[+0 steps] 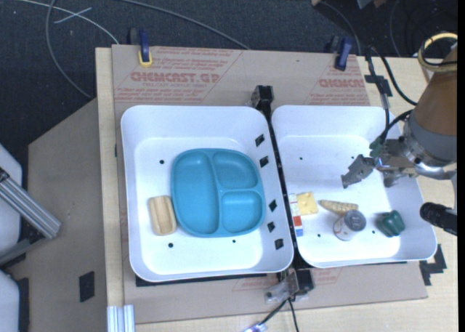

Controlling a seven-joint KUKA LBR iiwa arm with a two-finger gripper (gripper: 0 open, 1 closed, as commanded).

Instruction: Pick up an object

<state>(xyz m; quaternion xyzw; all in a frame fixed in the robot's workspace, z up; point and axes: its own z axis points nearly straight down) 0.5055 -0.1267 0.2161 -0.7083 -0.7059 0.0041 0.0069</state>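
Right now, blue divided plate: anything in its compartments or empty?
Empty. All three compartments of the blue plate show bare blue surface. The tan block lies beside its left rim on the floor of the left bin, not in it.

Red print reading "CHEMCAST GP" stands on the brown protective sheet (174, 76) covering the bench behind the left bin. The same red wording repeats behind the right bin, too blurred to read fully.

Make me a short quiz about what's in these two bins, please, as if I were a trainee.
1. True or false: the blue divided plate lies in the left bin.
2. Which thing lies beside that plate? A) tan block B) green object C) yellow piece
3. Fill in: the tool hovers over the ____ bin.

Key: 1 true. 2 A, the tan block. 3 right; the right bin also holds the green object.
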